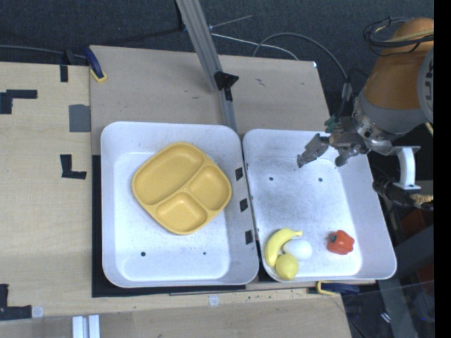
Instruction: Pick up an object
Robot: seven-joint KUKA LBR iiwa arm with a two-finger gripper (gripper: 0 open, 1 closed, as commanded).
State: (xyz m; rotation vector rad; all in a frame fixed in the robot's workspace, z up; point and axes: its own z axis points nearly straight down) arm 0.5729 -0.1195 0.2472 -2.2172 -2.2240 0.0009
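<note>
The grey arm enters from three o'clock, its orange band bulging at the upper right of the camera view. From the wrist, the claw (pixel 325 157) points toward nine o'clock and slightly down. Its two dark fingers (pixel 309 153) are spread apart with nothing between them.

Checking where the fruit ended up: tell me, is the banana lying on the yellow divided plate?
No, the banana lies in the right bin, while the yellow plate sits in the left bin.
</note>
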